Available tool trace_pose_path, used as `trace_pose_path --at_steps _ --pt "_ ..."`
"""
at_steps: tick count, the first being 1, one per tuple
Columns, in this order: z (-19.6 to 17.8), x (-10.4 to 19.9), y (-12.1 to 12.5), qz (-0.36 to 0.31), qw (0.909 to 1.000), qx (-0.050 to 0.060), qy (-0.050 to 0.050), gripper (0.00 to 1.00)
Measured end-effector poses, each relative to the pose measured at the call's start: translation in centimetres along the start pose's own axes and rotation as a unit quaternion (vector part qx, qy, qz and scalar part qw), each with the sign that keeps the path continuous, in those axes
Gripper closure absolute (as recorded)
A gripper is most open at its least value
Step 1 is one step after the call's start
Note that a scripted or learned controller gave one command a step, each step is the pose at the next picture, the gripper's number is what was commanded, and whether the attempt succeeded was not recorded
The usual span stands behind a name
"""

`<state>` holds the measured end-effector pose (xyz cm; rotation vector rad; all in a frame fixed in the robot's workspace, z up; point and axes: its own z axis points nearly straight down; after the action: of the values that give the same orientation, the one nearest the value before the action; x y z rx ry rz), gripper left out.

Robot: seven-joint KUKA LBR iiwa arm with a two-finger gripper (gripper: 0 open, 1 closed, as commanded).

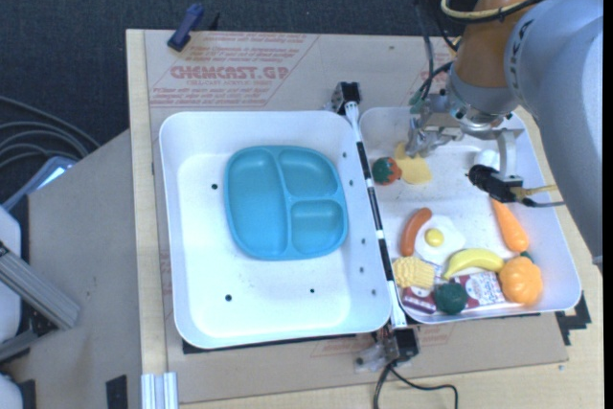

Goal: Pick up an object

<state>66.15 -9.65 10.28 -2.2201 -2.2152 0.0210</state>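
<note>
My gripper (418, 146) hangs low over the far-left part of the right bin (560, 249), just above a pale yellow toy piece (418, 171). A small green and red toy (385, 170) lies beside that piece, against the bin's left wall. Nearer the front lie a red sausage (415, 229), a fried egg (437, 239), a banana (474, 261), a carrot (510, 226) and an orange fruit (521, 281). Nothing shows between the gripper's tips.
The left bin (192, 283) holds a blue divided plate (285, 202). A corn cob (414, 273), a dark green toy (450, 298) and a red and white packet (481, 288) crowd the right bin's front edge. A blue clip (185, 27) lies on the board behind the bins.
</note>
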Motion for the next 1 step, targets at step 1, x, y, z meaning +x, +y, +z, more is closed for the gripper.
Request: trace_pose_path --at_steps 1 --pt "0.02 0.00 -0.01 0.000 1.0000 0.000 0.000 0.00"
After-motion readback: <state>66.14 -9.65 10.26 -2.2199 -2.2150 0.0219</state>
